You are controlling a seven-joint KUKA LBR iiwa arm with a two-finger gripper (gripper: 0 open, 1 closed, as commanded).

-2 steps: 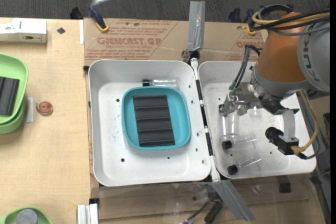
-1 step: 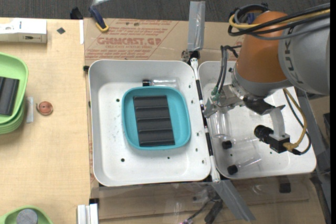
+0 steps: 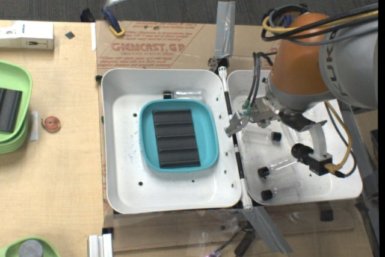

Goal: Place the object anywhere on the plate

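Since the black ribbed block [image 3: 176, 137] already lies flat in the middle of the teal plate [image 3: 147, 135] in the left bin [image 3: 120, 147], the job looks done to me, while the gripper [image 3: 237, 123] hangs at the rim between the bins, spread or closed I cannot tell.

Green dish [image 3: 12, 111], cardboard sheet [image 3: 150, 42]

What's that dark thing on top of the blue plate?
On the blue plate lies a dark ribbed block covering its middle. The plate sits in the left bin. The plate surface under the block is covered, so nothing there can be told.
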